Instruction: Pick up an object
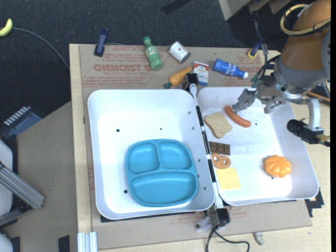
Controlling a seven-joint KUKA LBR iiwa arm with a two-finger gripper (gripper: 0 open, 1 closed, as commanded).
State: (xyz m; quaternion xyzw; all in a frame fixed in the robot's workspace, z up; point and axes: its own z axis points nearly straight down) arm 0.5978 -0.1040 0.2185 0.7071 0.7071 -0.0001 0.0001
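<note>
- Two white bins; right bin (302,156) holds one sausage (238,116), one bread slice (218,124), one pretzel (221,162), one cheese slice (229,178), one orange pumpkin (277,166)
- gripper (258,101) hovers over right bin's far end, fingers apart, clamped on nothing; sausage just below-left of fingertips
- sausage likely light, smooth, rolls; grip across its middle
- left bin (105,140): one blue divided plate (160,171)

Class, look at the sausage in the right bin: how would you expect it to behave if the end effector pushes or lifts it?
The sausage is a smooth, rounded cylinder lying flat, so it would probably roll if pushed from the side. Its glossy skin suggests it may slip from a loose grip. It looks like a small toy, so it is likely light. The end effector sits just above it.
</note>
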